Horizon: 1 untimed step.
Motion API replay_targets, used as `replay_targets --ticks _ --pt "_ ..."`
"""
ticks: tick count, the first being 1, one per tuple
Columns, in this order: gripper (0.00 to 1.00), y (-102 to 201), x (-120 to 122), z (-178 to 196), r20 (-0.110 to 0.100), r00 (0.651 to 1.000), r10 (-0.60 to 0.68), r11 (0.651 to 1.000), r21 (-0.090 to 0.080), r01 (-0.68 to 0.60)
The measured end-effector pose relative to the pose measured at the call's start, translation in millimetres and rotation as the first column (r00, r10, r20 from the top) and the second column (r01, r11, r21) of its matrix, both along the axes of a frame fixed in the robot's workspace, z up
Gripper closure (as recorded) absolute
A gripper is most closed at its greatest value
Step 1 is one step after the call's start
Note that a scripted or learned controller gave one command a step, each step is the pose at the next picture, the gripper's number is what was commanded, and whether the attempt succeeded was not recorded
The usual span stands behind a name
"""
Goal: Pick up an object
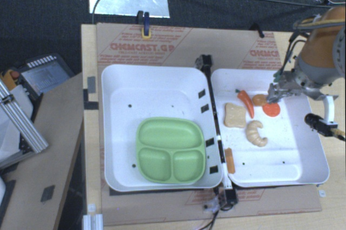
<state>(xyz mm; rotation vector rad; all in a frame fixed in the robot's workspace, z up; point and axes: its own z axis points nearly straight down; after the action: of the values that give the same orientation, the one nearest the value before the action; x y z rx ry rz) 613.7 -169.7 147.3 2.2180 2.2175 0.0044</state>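
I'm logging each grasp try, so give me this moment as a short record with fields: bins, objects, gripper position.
left bin: holds a green divided plate, three compartments
right bin: holds toy foods
objects in right bin: red chili pepper, bread slice, croissant, tomato slice, small orange piece, carrot stick by the left wall
gripper: low over the right bin, at the orange piece and tomato slice
grasp: cannot tell if anything is held
arm: enters from the right

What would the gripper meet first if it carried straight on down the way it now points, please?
Probably the red tomato slice or the small orange piece beside it: the gripper hangs just above them, though depth is unclear.
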Motion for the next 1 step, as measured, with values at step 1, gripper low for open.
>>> replay_targets --ticks 1 --pt "1.00 4.5 10.6 52.0 0.001 1.000 0.005 1.000 0.000 -0.005"
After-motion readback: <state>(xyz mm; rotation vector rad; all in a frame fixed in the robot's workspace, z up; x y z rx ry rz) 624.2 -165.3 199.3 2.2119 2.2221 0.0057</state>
